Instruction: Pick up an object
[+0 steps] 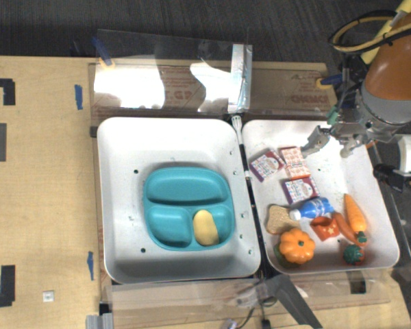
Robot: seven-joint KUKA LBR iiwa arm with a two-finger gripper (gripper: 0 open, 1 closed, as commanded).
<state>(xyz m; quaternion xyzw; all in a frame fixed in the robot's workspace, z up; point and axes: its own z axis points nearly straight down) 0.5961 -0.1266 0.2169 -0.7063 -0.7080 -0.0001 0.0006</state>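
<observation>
your claw [332,140] sits over the upper edge of the right bin [387,242], its two fingers spread apart with nothing between them. look just below it and to its left: a small maroon packet [264,164] lies near the bin's left wall, a red-and-white packet [292,161] just beside it, and a purple packet [299,188] below those. further down you've got a blue bottle with a white cap [310,208] lying on its side, touching a red piece [325,227] and close to a tan slice of bread [279,218]. the orange pumpkin [296,246] sits at the bin's lower edge, round and ribbed with a green stem. a carrot [355,215] lies slanted toward the right wall, and a small green toy [353,253] rests below it. over in the left bin [116,184], a teal divided tray [185,204] carries a yellow lemon-like piece [205,227] in its lower right compartment.
</observation>
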